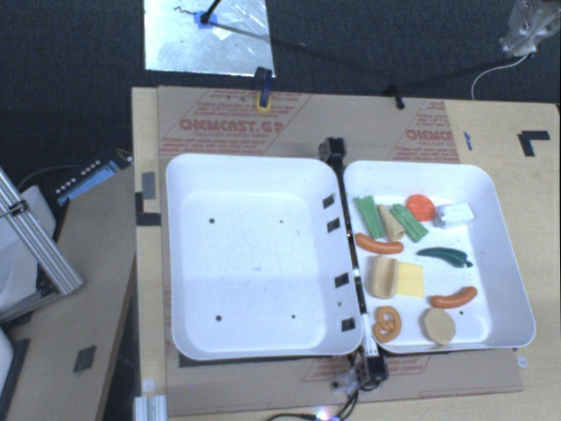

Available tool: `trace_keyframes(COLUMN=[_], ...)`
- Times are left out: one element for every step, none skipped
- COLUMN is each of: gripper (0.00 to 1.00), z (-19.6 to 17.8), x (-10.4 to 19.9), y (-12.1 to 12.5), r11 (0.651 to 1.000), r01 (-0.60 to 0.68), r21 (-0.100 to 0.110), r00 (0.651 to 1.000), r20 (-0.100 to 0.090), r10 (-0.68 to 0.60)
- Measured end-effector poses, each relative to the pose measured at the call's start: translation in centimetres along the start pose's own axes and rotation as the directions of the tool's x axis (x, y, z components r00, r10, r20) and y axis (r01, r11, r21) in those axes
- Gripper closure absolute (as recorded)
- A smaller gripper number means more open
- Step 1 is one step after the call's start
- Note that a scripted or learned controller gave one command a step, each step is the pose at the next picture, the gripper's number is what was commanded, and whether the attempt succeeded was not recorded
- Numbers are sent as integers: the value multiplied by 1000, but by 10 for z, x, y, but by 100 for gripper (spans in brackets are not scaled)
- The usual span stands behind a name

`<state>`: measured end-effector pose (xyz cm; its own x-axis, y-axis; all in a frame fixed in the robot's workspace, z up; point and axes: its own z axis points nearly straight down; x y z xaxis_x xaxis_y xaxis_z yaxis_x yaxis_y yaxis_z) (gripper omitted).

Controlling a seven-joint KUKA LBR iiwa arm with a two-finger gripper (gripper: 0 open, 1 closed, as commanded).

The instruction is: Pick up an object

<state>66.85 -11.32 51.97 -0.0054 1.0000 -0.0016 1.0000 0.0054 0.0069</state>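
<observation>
The gripper [529, 26] sits far out at the 1 o'clock corner of the camera view, over dark floor and well apart from both bins. It is small and blurred there, so whether the fingers are open or shut cannot be told, and nothing can be seen between them.

All the objects lie in the right bin [504, 235], on the bench [289, 112]. Taking that bin's middle as the clock's centre:
- at 11 o'clock, a green bundle of stalks [369, 217], with a tan roll [393, 224] and another green piece [409, 222] just beside it
- at 12 o'clock, a red tomato [421, 206], touching or nearly touching a white packet [454, 214] at 1 o'clock
- at 9 o'clock, an orange sausage [379, 245]
- near the centre, a dark green pepper [445, 255]
- at 7 o'clock, a bread roll [382, 277] touching a yellow cheese slice [410, 280]
- at 5 o'clock, a second sausage [453, 298]
- at 6 o'clock, a pretzel [387, 324] and a round tan biscuit [439, 326]

The pieces crowd the bin's left half, several of them touching. The left bin [254, 253] adjoins at 9 o'clock, with black clips [334, 225] along the shared edge. A foil sheet [209, 24] lies at the view's 11 o'clock.
</observation>
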Motion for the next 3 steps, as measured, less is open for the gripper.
trace_keyframes(gripper=[100, 100, 100], z=[-17, 1, -17], x=[-18, -70, -87], y=[0, -1, -1], r11=[1000, 1000, 1000], r01=[-5, -8, -6], r21=[1, 6, 1], r00=[1000, 1000, 1000], r20=[0, 1, 1], r10=[5, 8, 6])
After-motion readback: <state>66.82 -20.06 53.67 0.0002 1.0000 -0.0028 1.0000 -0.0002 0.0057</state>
